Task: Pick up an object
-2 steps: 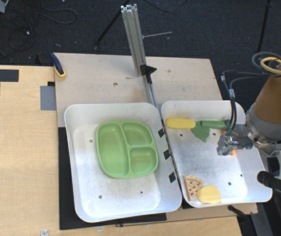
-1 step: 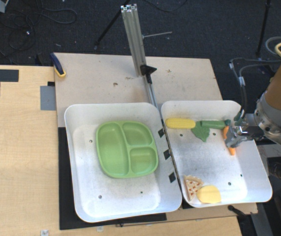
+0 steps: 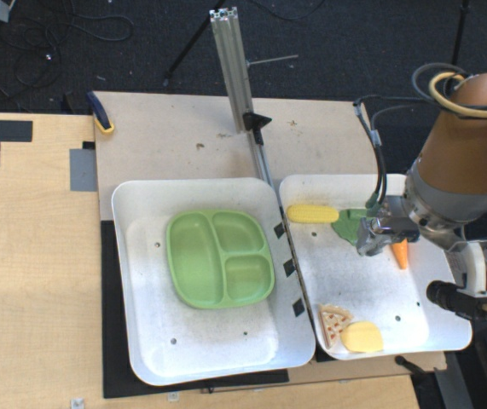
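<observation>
Dark carpeted floor (image 3: 98,32) along the top, strewn with black cables (image 3: 81,28). Pale beige surface (image 3: 175,135) below it, aluminium post (image 3: 233,66) rising from its middle. Light wood panel (image 3: 30,262) at left, even overhead light.

**benchwatcher:** so where's the arm (image 3: 456,156) sitting right now?

**kuka_fan:** reaching in from the right, orange band up top, grey wrist angled down and to the left. The claw (image 3: 373,239) hangs low at the end of it, metal bits pointing down.

**benchwatcher:** open or closed?

**kuka_fan:** honestly can't tell, too small and cluttered at the tip.
</observation>
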